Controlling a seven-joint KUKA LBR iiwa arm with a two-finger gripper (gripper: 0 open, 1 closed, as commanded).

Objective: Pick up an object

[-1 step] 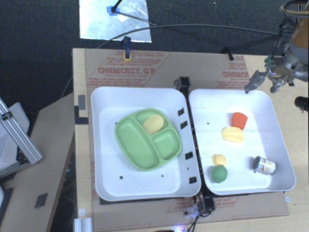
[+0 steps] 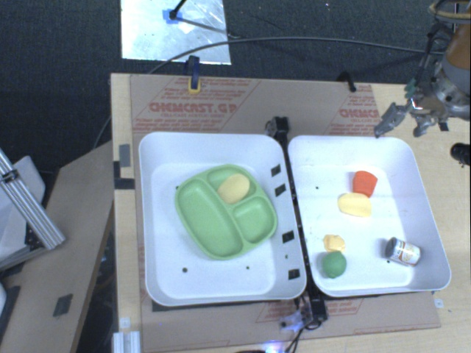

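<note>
My gripper hangs at the upper right, above the far right corner of the right bin, with its two fingers spread open and nothing between them. In that bin lie an orange-red block, a pale yellow piece, a small yellow piece, a green ball and a small can on its side. All of these sit well below and to the left of the gripper.
The left bin holds a green divided plate with a yellow piece in its top compartment. A black clip strip joins the two bins. Cardboard underlies both.
</note>
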